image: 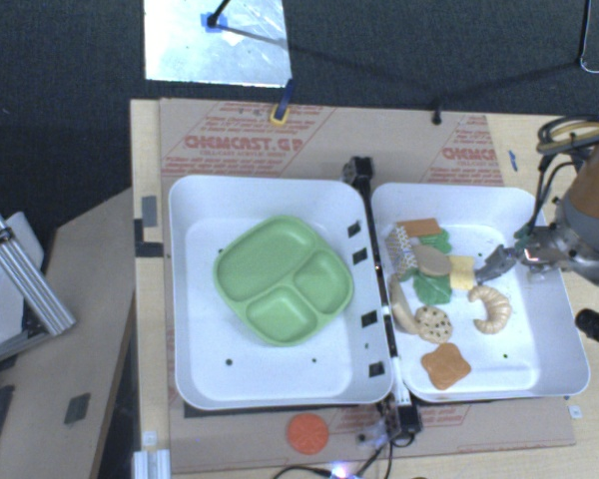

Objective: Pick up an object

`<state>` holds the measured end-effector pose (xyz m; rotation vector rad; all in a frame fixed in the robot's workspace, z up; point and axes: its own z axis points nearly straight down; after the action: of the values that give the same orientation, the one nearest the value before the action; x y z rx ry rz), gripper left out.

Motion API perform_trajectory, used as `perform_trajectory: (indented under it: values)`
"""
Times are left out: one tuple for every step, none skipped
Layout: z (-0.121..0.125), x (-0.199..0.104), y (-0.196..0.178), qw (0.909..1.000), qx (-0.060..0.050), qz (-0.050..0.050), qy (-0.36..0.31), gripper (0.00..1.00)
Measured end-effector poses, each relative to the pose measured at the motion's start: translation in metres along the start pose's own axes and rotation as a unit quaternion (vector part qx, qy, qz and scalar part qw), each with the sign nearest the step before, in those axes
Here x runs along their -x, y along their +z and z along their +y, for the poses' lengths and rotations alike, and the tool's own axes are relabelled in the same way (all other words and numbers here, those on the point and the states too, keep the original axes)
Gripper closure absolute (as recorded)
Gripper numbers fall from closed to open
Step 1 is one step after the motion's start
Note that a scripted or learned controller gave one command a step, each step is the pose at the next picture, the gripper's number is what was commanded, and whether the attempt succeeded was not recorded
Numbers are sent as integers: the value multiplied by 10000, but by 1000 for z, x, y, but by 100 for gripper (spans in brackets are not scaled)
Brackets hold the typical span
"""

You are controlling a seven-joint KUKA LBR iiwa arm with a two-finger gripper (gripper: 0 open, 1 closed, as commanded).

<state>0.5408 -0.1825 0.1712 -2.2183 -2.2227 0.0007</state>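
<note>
The arm reaches in from the right, and its gripper [492, 263] sits low over the right bin [554, 362], just above the croissant [493, 308] and right beside a yellow piece [462, 272]. Its dark fingers look slightly parted, with nothing between them, so it is released. The rest of the toy food lies to the left in that bin: a waffle [418, 231], green pieces [432, 288], a beige oval [432, 261], a cookie [434, 322], and an orange piece [446, 365] nearest the front. The left bin [195, 367] holds a green divided plate [284, 280]. An orange disc [307, 432] lies on the worktop [230, 140] in front of the bins.
</note>
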Motion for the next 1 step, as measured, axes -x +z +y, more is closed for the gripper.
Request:
perform_trajectory:
  values:
    - [-1,3,62,10000,-11,2,5,0]
